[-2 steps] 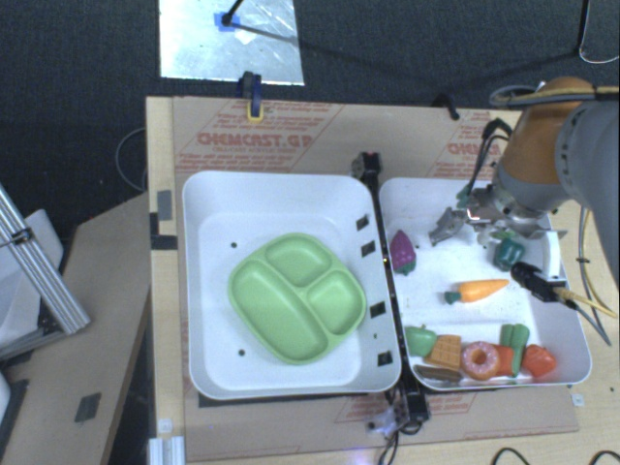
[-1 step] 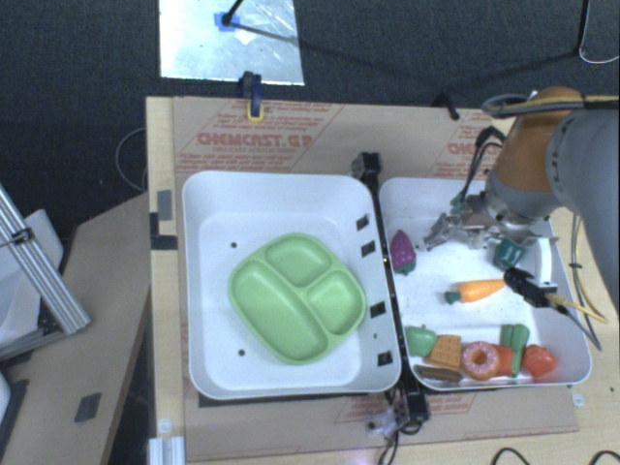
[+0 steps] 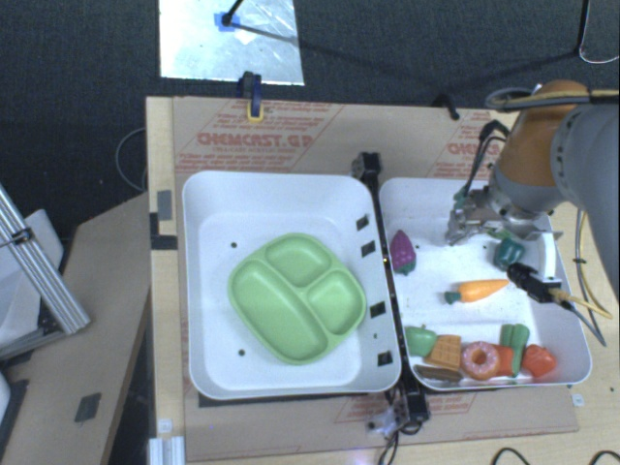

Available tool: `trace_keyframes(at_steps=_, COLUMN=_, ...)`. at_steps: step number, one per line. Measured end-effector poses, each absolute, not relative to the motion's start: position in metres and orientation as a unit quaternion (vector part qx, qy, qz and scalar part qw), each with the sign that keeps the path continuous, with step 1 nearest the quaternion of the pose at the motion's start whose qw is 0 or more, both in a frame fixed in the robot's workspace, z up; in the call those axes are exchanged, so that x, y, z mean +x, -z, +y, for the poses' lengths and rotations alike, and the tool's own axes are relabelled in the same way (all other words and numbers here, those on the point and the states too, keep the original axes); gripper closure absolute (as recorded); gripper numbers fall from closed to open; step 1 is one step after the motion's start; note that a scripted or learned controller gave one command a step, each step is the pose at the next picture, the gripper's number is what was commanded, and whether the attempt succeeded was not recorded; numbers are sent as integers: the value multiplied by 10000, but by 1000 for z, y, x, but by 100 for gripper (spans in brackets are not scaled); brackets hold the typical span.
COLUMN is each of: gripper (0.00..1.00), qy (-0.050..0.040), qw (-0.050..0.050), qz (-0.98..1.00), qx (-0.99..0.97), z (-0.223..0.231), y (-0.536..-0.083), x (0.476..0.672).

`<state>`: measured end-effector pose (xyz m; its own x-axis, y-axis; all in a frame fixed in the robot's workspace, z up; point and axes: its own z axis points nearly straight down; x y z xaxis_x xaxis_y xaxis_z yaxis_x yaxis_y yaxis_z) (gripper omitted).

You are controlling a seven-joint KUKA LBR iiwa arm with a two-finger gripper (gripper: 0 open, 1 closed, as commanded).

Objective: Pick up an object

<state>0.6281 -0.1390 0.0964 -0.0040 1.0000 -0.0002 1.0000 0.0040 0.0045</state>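
Note:
My gripper (image 3: 468,231) hangs over the back part of the right bin (image 3: 426,197), open, with bare white floor between its fingers. A teal toy (image 3: 508,252) lies just to its right, near the bin's far side. An orange carrot (image 3: 481,290) lies below the gripper, in the middle of the bin. A purple eggplant (image 3: 402,252) rests against the bin's left wall. Along the front edge lie a green pepper (image 3: 420,338), a tan waffle (image 3: 446,352), a pink donut (image 3: 480,358), a green piece (image 3: 513,336) and a red tomato (image 3: 539,360).
The left bin (image 3: 208,260) holds a light green divided plate (image 3: 296,297). A black divider with clips (image 3: 380,260) runs between the bins. A cable (image 3: 542,289) trails across the right bin's right rim. The grey and orange arm (image 3: 552,153) looms over the back right corner.

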Motion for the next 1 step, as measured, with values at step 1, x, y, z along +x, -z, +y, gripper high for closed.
trace_keyframes(at_steps=1, gripper=100, qy=-11, qw=12, qz=7086, qx=7056, z=-136, y=-139, x=627)
